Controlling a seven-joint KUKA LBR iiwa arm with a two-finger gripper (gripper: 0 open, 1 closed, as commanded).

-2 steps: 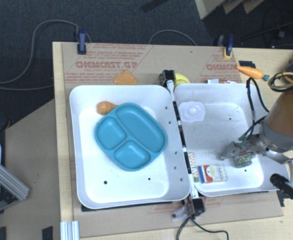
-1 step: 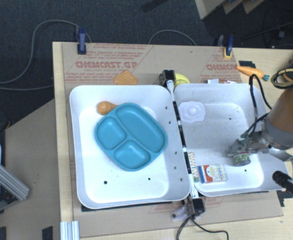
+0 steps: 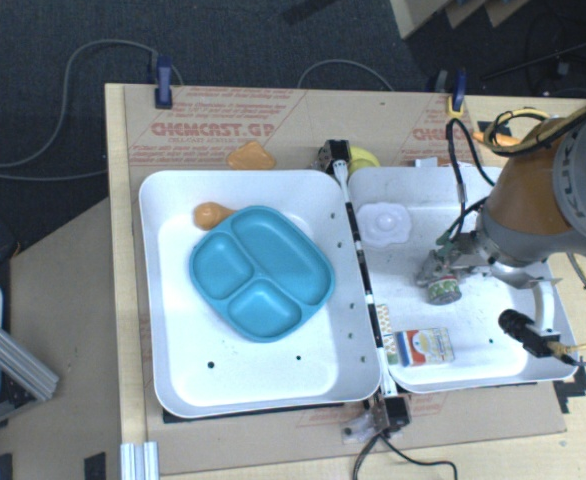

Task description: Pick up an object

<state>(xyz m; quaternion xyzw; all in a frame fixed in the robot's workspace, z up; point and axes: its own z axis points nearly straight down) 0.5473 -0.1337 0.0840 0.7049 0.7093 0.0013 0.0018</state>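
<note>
My gripper [image 3: 444, 271] is down in the right bin [image 3: 493, 363], near its middle. A small round grey-green object [image 3: 443, 290] lies right under its tip, touching or almost touching it. A white round lid-like piece [image 3: 383, 222] sits in the bin's back left part. A small printed card box [image 3: 422, 347] lies flat near the front left. In the left bin [image 3: 173, 348] a blue divided plate [image 3: 261, 271] rests with a small orange piece [image 3: 211, 214] at its back left edge.
Behind the bins, an orange lump [image 3: 251, 156] and a yellow object [image 3: 362, 159] lie on the bench. The wall between the two bins [image 3: 363, 278] runs just left of the lid. Cables [image 3: 473, 158] hang over the right bin's back edge.
</note>
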